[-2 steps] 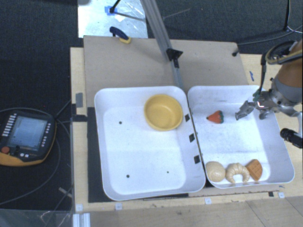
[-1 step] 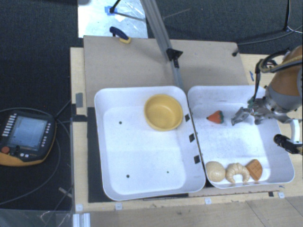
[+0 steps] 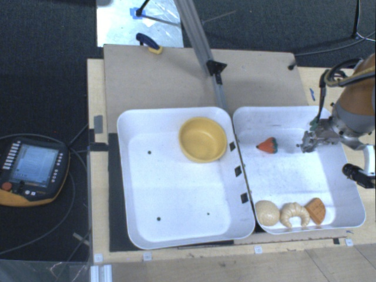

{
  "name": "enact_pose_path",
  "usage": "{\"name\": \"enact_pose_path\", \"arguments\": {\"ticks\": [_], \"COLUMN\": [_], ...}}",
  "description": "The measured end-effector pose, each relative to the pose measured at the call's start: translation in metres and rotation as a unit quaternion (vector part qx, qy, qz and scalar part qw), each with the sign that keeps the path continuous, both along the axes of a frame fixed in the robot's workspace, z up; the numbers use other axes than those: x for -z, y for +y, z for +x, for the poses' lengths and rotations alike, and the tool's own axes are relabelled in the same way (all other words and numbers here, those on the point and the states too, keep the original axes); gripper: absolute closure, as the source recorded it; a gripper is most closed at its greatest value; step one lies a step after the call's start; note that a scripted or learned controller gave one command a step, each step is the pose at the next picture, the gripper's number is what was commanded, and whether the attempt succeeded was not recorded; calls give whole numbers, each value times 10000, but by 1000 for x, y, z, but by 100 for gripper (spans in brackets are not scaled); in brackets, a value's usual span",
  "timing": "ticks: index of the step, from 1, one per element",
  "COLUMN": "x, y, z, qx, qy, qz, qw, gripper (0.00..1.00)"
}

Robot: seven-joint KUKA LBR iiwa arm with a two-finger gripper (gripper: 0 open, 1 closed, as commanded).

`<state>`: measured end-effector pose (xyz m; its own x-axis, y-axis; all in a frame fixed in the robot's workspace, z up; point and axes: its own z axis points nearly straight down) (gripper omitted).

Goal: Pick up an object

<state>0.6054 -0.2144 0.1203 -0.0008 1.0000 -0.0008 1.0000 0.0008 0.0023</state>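
**Pick not yet made: claw beside the strawberry, grip state unreadable**

Your likeliest target, the small red plastic strawberry with a green cap (image 3: 267, 146), lies in the upper half of the right shallow white bin (image 3: 294, 119), resting on the bin floor and apart from everything else. Your claw (image 3: 308, 143) sits low in the same bin, near the strawberry's right side with a clear gap between them. You cannot tell from this view how far it is open, and nothing is seen in its hold. By my judgement the lift is all still to do.

Along that bin's lower edge you have three more candidates in a row: a pale round bread roll (image 3: 267, 212), a cream croissant (image 3: 295, 214) and a brown waffle-like piece (image 3: 316, 210), close together. The left shallow white bin (image 3: 176, 216) holds a yellow plastic bowl (image 3: 202, 139), upright.

Both bins rest on a tan counter (image 3: 252, 78). Dark carpet surrounds it, with a control pendant (image 3: 30, 170) lying at left.
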Motion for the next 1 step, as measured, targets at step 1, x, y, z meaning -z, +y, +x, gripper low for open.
{"name": "enact_pose_path", "arguments": {"ticks": [1], "x": [-43], "y": [-1], "z": [-1], "qx": [1], "qy": [-10], "qz": [-2], "qw": [10000], "gripper": [100]}}
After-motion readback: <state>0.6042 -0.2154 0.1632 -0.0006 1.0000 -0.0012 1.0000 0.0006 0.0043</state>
